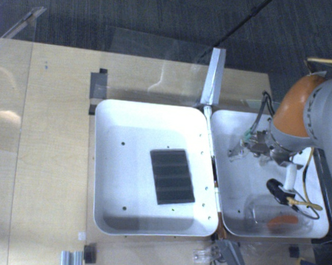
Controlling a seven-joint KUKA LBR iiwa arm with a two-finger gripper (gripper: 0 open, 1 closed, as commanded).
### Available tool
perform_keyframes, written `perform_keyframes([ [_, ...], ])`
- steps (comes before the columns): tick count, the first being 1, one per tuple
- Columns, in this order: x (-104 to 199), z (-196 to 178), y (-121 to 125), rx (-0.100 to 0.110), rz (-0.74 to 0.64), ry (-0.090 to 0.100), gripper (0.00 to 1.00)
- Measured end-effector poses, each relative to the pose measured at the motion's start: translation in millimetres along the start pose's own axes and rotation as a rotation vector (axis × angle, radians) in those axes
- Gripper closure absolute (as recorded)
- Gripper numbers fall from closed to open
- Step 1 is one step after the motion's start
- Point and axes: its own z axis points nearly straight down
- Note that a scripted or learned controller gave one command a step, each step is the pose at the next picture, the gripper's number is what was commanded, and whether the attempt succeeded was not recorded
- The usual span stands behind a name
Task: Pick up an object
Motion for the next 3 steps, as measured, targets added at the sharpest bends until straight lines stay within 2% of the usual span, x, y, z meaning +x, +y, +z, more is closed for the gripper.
perform_keyframes([
  [1, -50.4, -58.7, 23.0, 0.006, 0.135, -0.002, 0.00],
  [2, -53.5, -179.4, -45.7, 0.004, 0.199, -0.002, 0.00],
  [3, -52.2, -189.8, -44.0, 0.001, 0.189, -0.004, 1.00],
])
